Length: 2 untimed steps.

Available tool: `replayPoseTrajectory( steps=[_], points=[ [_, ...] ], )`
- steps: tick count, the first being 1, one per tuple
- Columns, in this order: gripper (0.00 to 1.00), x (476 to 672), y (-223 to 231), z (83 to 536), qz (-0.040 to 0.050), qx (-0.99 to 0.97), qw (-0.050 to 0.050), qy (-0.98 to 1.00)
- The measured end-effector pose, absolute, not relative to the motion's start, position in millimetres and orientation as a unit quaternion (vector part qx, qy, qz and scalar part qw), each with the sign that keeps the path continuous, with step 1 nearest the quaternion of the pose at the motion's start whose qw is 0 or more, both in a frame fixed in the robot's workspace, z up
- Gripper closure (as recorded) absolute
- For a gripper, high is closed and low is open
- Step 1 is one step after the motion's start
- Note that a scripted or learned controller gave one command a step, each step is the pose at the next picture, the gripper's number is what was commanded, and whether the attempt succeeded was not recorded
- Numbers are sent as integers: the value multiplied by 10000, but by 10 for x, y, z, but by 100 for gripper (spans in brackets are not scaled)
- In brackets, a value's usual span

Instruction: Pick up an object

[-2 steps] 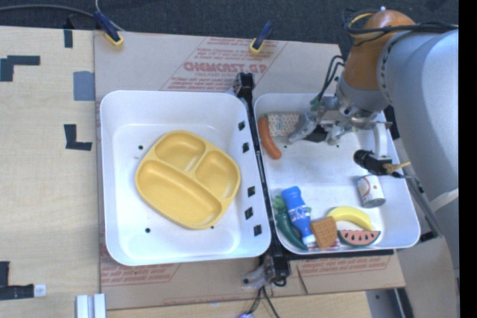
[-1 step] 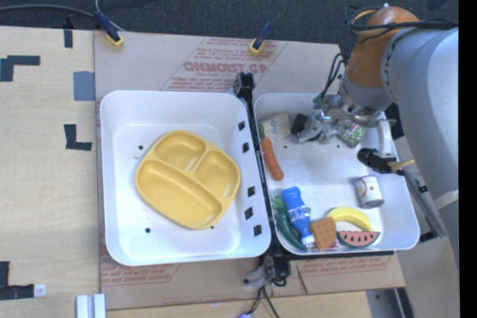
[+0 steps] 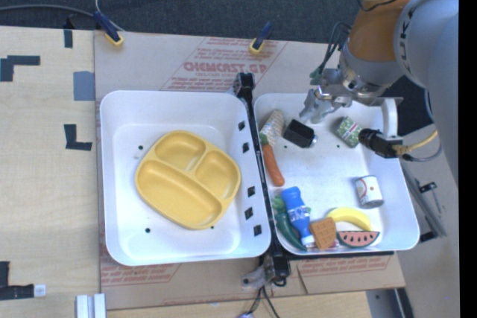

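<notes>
Overhead, located gripper (image 3: 317,106) just up and right of black block (image 3: 298,134), close to it, with nothing seen held. Could not tell whether the pincer was open or closed. Found black block lying on the floor of right bin (image 3: 328,175), near the far left corner. Noted pale ridged piece (image 3: 270,126) just left of black block, and orange carrot (image 3: 273,165) just below and left of it. Recorded green-and-white can (image 3: 347,130) to the right of black block, past the gripper. Logged blue bottle (image 3: 295,208) well below black block, with banana (image 3: 350,217) and watermelon slice (image 3: 358,238) below and right of it, near the front wall. Registered yellow divided plate (image 3: 190,179) far left of black block, inside left bin (image 3: 119,130)
</notes>
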<state>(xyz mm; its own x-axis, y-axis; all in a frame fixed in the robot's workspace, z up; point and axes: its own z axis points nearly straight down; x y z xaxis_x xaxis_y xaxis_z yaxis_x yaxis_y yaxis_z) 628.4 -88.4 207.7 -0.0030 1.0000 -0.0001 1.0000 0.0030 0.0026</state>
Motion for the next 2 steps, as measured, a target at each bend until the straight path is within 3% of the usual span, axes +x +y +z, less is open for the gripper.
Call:
replayPoseTrajectory(
  steps=[1,2],
  points=[
    [0,6275,-888,2062,-2,7063,-3,7079],
    [0,6350,-977,995,-11,7073,12,7069]
  ],
)
